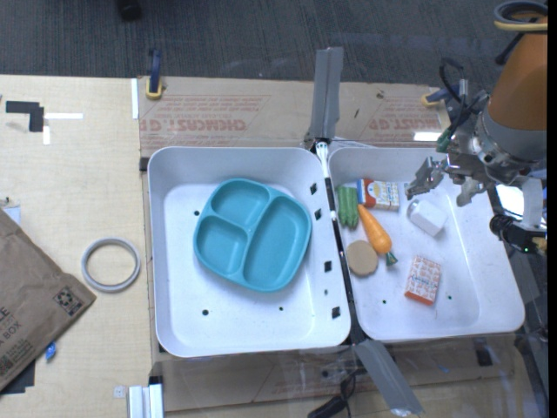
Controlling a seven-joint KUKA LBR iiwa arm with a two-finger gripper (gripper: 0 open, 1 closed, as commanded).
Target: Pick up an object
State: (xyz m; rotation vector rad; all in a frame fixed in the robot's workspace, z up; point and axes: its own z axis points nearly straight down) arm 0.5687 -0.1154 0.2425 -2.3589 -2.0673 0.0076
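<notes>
The right bin (487,316) holds a green vegetable (347,205), a small white and orange carton (380,193), an orange carrot (374,230), a round tan disc (362,257), a red patterned packet (423,279) and a white block (426,219). My gripper (446,185) hangs over the bin's upper right part, above and slightly right of the white block. It is open, with nothing between its fingers.
A teal divided plate (252,233) lies in the left bin (174,312). On the bench to the left are a grey tape ring (110,263) and a brown cardboard box (30,307). The divider between the bins (335,233) runs down the middle.
</notes>
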